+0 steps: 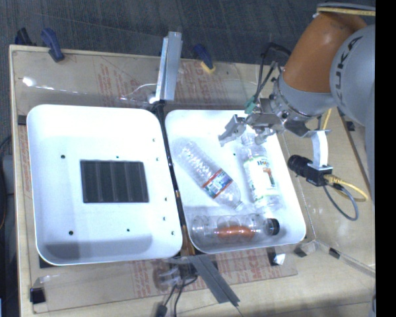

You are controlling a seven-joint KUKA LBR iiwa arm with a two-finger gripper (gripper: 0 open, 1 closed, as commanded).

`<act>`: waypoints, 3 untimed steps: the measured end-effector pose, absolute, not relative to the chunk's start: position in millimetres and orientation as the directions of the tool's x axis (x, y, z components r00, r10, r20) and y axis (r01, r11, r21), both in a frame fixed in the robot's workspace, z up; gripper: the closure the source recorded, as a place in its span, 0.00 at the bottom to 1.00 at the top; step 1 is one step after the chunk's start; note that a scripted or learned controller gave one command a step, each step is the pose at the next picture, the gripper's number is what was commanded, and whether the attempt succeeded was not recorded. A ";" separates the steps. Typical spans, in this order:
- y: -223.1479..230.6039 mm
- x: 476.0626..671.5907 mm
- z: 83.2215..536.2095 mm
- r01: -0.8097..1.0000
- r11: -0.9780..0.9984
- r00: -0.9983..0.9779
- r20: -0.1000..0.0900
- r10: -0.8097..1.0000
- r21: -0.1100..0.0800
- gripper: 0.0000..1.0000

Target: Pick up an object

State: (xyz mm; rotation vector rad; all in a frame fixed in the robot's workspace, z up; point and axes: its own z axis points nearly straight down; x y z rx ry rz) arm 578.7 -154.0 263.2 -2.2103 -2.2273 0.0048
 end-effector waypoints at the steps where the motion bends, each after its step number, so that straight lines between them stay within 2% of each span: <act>1: -140.7 591.1 122.1 0.980 0.197 -0.197 0.001 0.980 -0.005 0.00; 2: -156.1 570.5 91.6 0.969 0.249 -0.249 0.002 0.969 -0.003 0.00; 3: -156.9 571.1 102.4 0.967 0.253 -0.253 0.000 0.967 -0.003 1.00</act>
